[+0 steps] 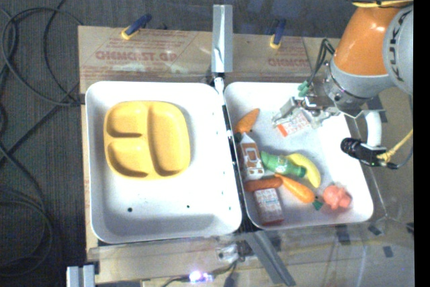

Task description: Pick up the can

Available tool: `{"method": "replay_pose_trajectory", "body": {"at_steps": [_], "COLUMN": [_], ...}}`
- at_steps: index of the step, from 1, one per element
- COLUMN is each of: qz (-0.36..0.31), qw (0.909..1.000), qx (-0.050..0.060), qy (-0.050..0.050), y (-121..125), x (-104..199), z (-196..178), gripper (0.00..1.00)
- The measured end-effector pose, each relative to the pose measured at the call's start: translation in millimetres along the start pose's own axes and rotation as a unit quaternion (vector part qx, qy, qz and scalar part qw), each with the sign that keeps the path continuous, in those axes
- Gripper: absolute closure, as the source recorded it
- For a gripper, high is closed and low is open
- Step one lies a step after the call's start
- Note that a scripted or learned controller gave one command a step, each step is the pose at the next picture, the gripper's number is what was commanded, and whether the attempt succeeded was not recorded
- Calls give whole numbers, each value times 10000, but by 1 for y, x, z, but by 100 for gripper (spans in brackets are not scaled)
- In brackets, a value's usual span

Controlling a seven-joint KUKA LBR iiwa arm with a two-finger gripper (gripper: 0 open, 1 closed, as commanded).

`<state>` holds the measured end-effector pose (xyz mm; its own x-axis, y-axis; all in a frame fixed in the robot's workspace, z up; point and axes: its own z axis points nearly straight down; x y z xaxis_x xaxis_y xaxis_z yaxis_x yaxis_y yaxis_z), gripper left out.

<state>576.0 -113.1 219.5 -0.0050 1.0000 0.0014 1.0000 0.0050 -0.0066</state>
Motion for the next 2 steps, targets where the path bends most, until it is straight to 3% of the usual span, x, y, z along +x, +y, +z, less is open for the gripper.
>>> {"method": "replay_pose_trajectory", "body": {"at_steps": [1,2], "qz": [31,673], "qw": [10000,9977], "qx": [6,-114], "qy": [4,-5], "y": [-12,-40], "x": [-7,-10], "z": [103,130], "gripper": [0,0]}}
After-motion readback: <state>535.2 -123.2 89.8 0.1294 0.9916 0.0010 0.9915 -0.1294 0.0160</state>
